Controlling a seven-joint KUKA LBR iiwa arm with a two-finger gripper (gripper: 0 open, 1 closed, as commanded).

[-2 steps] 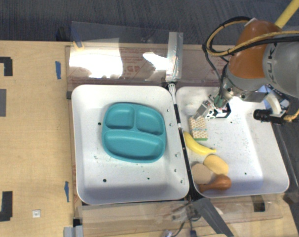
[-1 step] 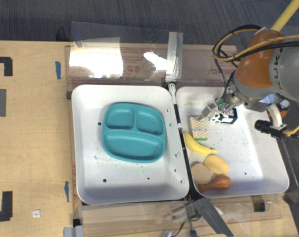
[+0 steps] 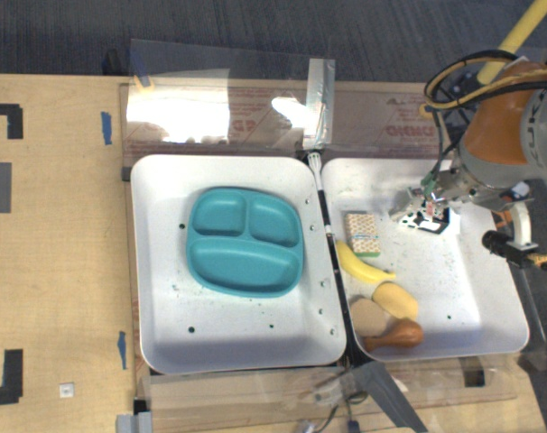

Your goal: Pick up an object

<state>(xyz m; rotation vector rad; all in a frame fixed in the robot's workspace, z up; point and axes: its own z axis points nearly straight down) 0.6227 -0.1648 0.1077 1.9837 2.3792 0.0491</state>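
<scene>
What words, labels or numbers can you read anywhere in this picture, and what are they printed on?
Nothing reads clearly.
Red print on the cardboard sheet behind the bins: blurred, upside down and partly under glare, unreadable.
Patterned packet in the right bin: rows of small marks, too small to read.
Teal divided plate in the left bin: no text seen.
Banana: no sticker seen.
</scene>
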